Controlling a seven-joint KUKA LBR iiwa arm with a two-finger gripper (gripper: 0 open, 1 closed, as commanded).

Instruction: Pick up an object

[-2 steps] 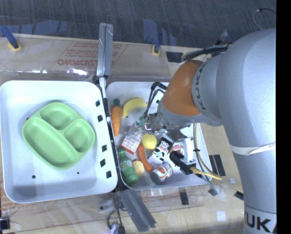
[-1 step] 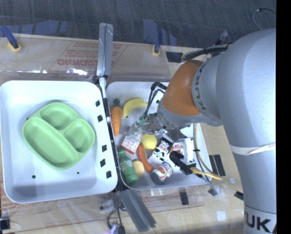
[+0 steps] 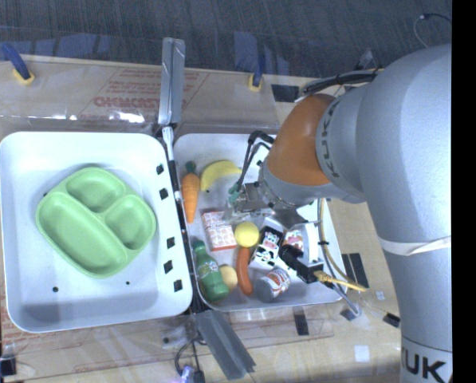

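A: Where was the gripper [image 3: 245, 200] at that moment?

B: Low in the right bin [image 3: 191, 146], arm [image 3: 397, 158] reaching in from the right. It sat over the middle of the pile, just above the lemon [image 3: 247, 234] and beside the red-and-white box [image 3: 218, 230]. Whether it was spread or pressed together, I couldn't tell; the wrist hid it

A: Anything held?

B: Nothing visibly between its fingers. All candidate objects lay in the right bin: banana [image 3: 218, 172] and carrot [image 3: 190, 195] at the back, green bottle [image 3: 208, 274] at the front left, a second carrot [image 3: 244, 270] next to it, a can [image 3: 273, 284] and some black-and-white packs [image 3: 268, 246] at the front right. Left bin [image 3: 14, 214] carried just the green tray [image 3: 96, 220]

A: Risks?

B: Clutter, mainly. Lemon, box and the packs were touching or nearly so, so a descent there could have landed a finger on top of an item instead of beside it. Lemon was round and could have rolled or squirted out of a pinch. The flat box gave little to grab from above. Also a chance of pinching two things at once and dropping both on the lift. The bulky wrist sat close to the back wall, so a sideways correction could have bumped the banana
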